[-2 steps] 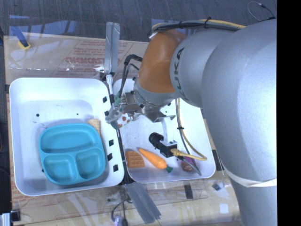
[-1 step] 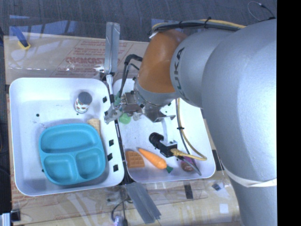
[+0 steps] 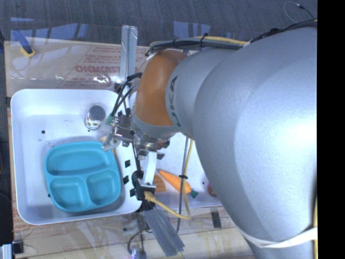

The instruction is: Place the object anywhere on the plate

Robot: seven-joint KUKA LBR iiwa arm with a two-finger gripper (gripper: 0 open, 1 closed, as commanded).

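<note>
A blue plate (image 3: pixel 81 179) with three compartments lies in the left bin (image 3: pixel 27 117), toward its front. Nothing rests on the plate. My gripper (image 3: pixel 117 135) hangs over the plate's far right corner, close to the wall between the bins. A small round grey and silver object (image 3: pixel 96 115) sits on the bin floor just behind the plate, to the left of the gripper. An orange carrot (image 3: pixel 173 181) with a green end lies in the right bin, partly hidden by the wrist. I see nothing held in the gripper.
The big grey arm covers most of the right bin. A small reddish thing (image 3: pixel 210 189) peeks out beside the carrot at the arm's edge. A clear plastic sheet and tape lie behind the bins.
</note>
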